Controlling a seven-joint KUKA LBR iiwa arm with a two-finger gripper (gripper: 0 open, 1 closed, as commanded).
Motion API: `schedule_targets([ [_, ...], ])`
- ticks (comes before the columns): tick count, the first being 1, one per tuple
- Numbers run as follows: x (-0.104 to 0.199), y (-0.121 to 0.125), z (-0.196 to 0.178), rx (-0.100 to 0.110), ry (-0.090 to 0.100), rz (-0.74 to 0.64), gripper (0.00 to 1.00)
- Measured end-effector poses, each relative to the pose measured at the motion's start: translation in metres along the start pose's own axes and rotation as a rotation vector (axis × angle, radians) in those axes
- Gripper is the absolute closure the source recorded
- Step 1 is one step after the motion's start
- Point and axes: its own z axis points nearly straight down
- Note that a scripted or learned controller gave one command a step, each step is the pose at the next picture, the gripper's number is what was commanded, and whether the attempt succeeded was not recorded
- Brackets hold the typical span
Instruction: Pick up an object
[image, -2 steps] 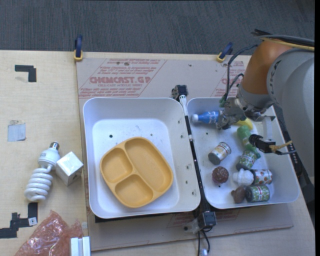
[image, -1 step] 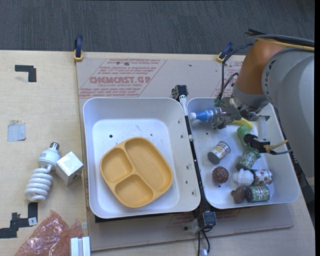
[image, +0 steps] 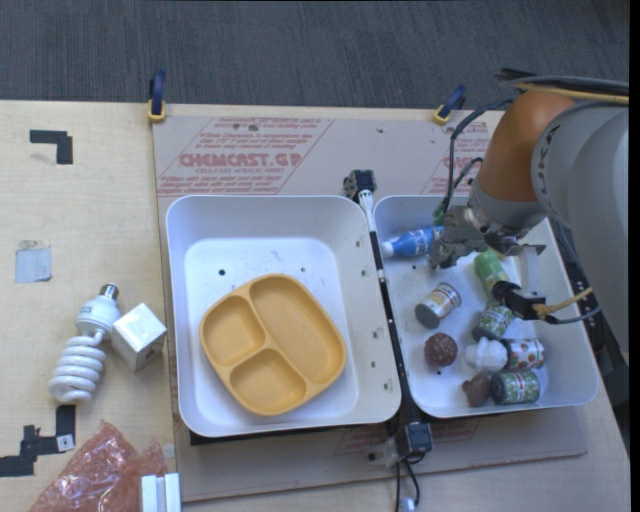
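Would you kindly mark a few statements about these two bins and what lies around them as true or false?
1. The yellow divided tray lies in the left bin. True.
2. The blue bottle lies in the left bin. False: it is in the right bin.
3. A spiral light bulb lies outside the bins. True.
4. The gripper hangs over the left bin. False: it is over the right bin.

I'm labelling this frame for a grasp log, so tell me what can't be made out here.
- Gripper, camera view: the wrist and cables cover it, so whether it grips anything is unclear.
- Blue bottle: its right end is hidden behind the gripper.
- Green bottle: partly covered by the arm.
- Small cans in the right bin: labels too small to read.
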Motion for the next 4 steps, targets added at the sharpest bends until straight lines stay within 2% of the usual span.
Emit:
schedule_targets([
  [1,-0.002,0.017,0.002,0.011,0.002,-0.003,0.0],
  [2,-0.024,0.02,-0.033,-0.001,0.0,-0.001,0.0],
  [3,-0.023,0.009,0.0,0.0,0.0,0.0,0.0],
  [4,-0.001,0.004,0.0,0.0,0.0,-0.003,0.0],
])
